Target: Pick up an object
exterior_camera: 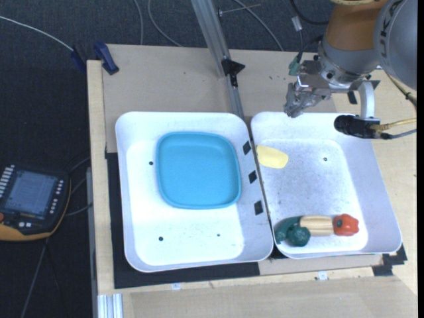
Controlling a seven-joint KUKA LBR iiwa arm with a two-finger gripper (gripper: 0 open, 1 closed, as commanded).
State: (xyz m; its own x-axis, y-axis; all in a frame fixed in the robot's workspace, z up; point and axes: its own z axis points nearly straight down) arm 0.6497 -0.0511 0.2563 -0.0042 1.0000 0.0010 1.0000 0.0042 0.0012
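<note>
My gripper (296, 106) hangs over the far edge of the right bin (371, 177), fingers pointing down with nothing seen between them. A pale yellow piece (272, 157) lies at the bin's left side, a little below and left of the gripper. Along the bin's near edge lie a dark green object (293, 233), a tan cylinder (317, 225) and a red object (345, 224), touching in a row, far from the gripper.
A blue square plate (198, 169) lies in the left bin (136, 197). A slanted metal pole (212, 25) rises behind the bins. A black camera-like part (352, 124) sticks out beside the arm. Cables lie on the dark floor, with a pendant (30, 197) at left.
</note>
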